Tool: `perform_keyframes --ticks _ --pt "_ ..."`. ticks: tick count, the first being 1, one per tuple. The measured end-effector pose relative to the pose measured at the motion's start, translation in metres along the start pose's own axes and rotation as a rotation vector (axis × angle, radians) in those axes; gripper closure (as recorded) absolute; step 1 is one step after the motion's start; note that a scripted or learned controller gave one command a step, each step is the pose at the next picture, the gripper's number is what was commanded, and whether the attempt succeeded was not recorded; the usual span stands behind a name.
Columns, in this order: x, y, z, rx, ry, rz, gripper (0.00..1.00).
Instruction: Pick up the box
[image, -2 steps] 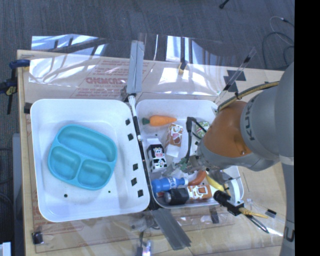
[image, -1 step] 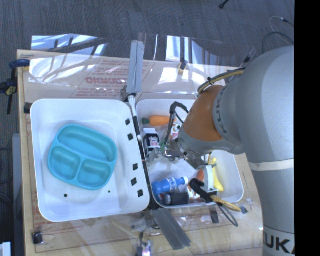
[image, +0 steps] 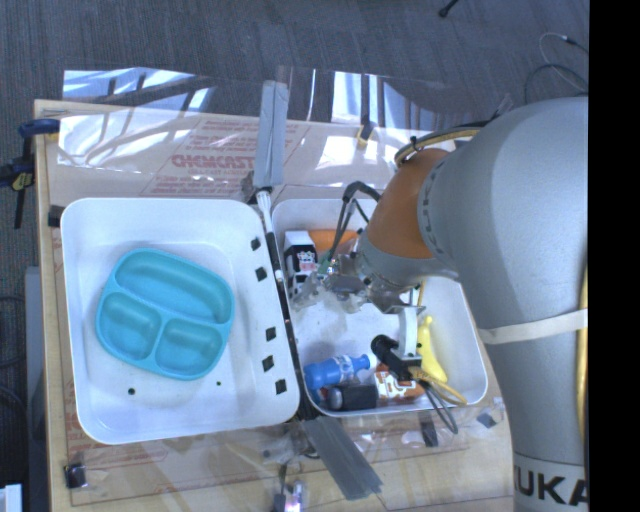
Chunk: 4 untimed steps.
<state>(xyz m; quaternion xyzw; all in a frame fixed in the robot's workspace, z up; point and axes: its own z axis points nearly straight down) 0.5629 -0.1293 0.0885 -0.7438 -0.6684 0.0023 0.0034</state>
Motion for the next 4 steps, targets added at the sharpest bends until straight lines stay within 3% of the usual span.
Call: perform_keyframes --ticks 1,2,3,4 --pt "-0.014 0.053 0.0 0.0 0.0 0.146 0.0" --pt "-0.028 -0.024 0.0 0.001 0.0 0.167 0.0" --pt "-0.014 -0.085 0.0 -0.003 0.001 0.235 0.0" --pt "-0.015 -0.083 -0.008 -0.005 0.0 0.23 1.0"
